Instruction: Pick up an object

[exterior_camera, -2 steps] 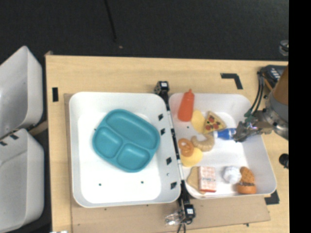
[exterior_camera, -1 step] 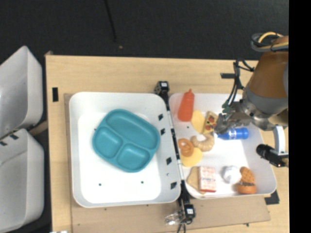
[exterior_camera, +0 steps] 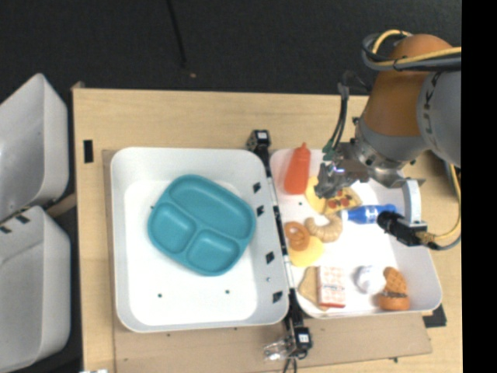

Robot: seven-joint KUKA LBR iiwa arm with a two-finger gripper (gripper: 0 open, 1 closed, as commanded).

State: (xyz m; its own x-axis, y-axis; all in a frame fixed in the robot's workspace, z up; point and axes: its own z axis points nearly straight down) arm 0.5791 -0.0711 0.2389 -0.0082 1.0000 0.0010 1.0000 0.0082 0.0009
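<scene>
The gripper (exterior_camera: 332, 182) hangs low over the right bin (exterior_camera: 423, 274), hiding part of a yellow toy (exterior_camera: 316, 191); I cannot tell its state.

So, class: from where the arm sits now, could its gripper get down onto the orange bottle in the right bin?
Probably yes. The orange bottle lies uncovered at the right bin's far-left edge, and the gripper hovers just beside it. The bin wall close by could crowd the approach.
</scene>
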